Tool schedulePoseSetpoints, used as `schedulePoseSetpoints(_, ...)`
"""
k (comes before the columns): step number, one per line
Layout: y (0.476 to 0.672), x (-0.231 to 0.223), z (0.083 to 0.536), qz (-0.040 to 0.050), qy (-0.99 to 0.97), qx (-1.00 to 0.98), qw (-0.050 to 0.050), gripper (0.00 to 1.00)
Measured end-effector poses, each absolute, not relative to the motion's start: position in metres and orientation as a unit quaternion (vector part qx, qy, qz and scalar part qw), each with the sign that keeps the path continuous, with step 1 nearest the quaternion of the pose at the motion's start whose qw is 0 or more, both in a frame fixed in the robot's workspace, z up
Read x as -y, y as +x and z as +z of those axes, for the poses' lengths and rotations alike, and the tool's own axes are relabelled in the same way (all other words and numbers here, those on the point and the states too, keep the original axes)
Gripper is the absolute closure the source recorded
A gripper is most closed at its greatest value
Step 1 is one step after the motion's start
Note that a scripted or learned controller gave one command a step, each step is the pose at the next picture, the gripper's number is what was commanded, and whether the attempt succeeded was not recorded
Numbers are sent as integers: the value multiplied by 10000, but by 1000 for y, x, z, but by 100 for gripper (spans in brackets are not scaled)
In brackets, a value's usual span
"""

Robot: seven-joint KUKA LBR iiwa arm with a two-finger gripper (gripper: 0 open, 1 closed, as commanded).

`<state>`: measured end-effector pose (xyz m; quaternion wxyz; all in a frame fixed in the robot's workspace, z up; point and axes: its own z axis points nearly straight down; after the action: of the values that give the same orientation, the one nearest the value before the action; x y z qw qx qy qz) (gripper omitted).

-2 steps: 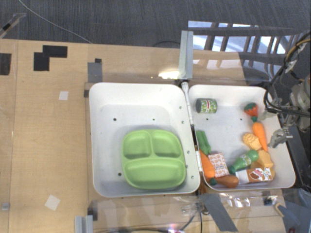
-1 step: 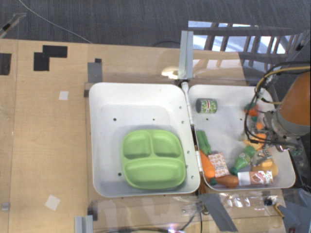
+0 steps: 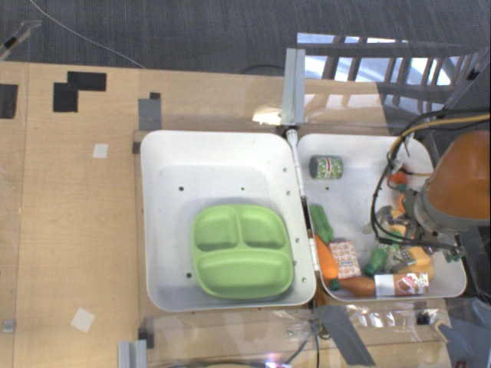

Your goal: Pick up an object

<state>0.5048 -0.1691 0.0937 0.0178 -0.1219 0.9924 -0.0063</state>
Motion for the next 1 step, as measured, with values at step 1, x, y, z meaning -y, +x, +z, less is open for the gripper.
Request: schedulePoseSetpoints(1, 592, 80, 112, 11, -1735, -9848, 66, 0)
